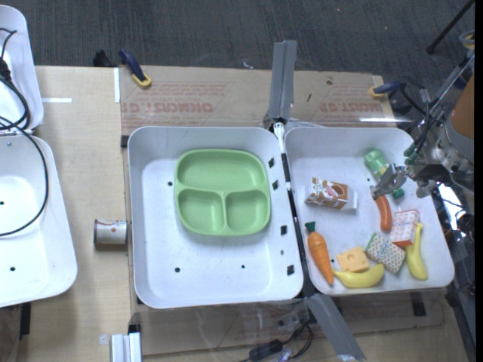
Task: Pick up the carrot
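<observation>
1. Two white bins sit on the desk [83, 89].
2. Carrot [320, 256] lies in the right bin [298, 194], by a banana [361, 277].
3. I cannot tell how open the hand [391, 181] is; it hangs near a sausage [386, 213], so it may grab wrong.

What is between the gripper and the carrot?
From above, a sausage lies near the gripper; past it is bare bin floor up to the carrot.

Grey metal wrist [441, 161], orange band, thin cables, small fingers [390, 179]
</observation>
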Controlling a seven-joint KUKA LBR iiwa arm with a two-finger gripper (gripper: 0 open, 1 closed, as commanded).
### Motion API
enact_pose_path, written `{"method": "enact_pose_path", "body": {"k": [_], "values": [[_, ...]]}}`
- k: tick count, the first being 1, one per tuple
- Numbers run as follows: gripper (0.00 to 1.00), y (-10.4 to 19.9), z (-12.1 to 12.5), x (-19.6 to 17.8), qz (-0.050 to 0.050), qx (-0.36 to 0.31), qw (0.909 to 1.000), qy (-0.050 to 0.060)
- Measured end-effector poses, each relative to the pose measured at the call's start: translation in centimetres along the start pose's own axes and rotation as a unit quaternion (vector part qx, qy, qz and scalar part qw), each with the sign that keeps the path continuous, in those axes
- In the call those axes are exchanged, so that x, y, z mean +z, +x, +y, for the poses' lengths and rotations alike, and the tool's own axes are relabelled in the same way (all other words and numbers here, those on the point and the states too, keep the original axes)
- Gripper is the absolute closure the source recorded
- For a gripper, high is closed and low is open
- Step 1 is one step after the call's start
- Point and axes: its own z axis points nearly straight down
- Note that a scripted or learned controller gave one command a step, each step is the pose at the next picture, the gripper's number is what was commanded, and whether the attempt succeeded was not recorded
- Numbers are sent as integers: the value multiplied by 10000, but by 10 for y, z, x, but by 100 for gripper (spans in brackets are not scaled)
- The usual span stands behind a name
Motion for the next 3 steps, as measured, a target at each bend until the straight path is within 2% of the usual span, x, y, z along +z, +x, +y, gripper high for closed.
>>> {"method": "enact_pose_path", "body": {"k": [1, 2, 3], "values": [[0, 18, -30, 108, 3, -817, 9967, -2], [0, 29, -34, 170, 4, -1561, 9877, -6], [0, 30, -33, 170, 3, -1876, 9822, -11]]}}
